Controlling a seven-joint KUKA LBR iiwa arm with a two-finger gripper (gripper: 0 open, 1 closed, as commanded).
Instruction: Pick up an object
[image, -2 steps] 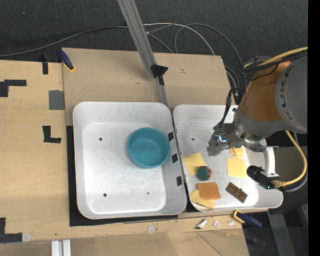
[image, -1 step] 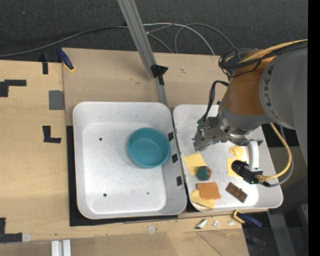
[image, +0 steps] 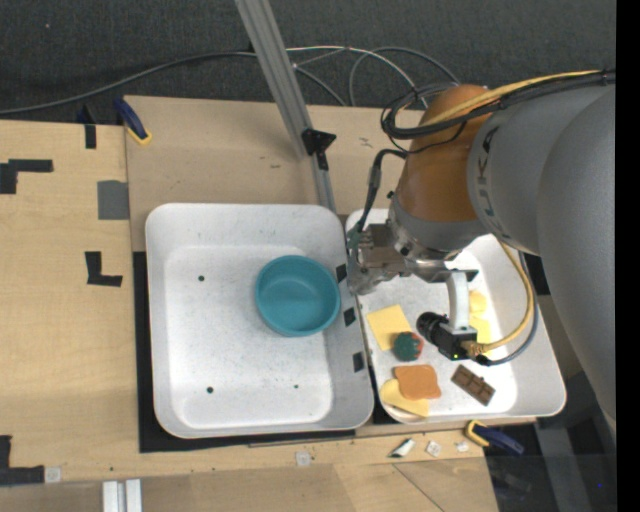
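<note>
**Reporter:** A pale wooden table (image: 60, 300) carries two shallow white bins. The left bin (image: 200, 400) holds a teal bowl (image: 296, 294), and a grey-and-orange arm (image: 450, 180) leans over the right bin (image: 530, 400). Where is the claw?

**Technician:** The claw (image: 370, 268) hangs at the right bin's 10 o'clock corner, hard by the rim the bins share. Whether it is apart or together cannot be told from this angle.

**Reporter:** And the likeliest pick?

**Technician:** The yellow slice (image: 388, 325), lying flat just toward 5 o'clock of the claw. It is nearly square, so it has no real long axis, and its edges sit a little askew to the bin walls. A green ball (image: 406, 346) touches its 5 o'clock corner. A sound attempt would probably drop straight over the slice's middle and close across two opposite edges, clear of the ball and the wall.
</note>
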